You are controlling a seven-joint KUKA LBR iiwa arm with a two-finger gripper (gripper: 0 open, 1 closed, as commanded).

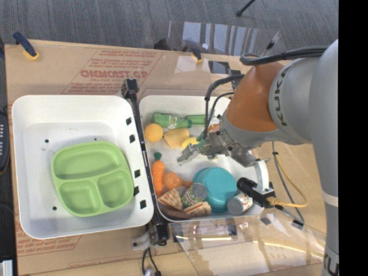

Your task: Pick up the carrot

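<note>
the carrot (157,176) lies in the right bin (172,100), hard against the wall that bin shares with the left bin, its green top pointing away from the camera. an orange fruit (172,180) touches the carrot on the side away from that wall, and a sandwich wedge (171,199) sits just nearer the camera than the carrot. the likely trouble is crowding: with the wall on one side and the fruit on the other, a finger has little room to slip down beside the carrot, so a closing grasp could catch the fruit instead, or pinch the wall and skid off. the carrot is also slim and tapered, so a grip near its tip would probably let it roll out.

the gripper (194,149) hangs farther from that wall than the carrot, beyond the fruit, above the middle of the bin, close to a yellow piece (176,137) and a teal bowl (215,187). its fingers look slightly apart with nothing between them, and they seem to touch nothing, though the slant makes height hard to judge.
</note>
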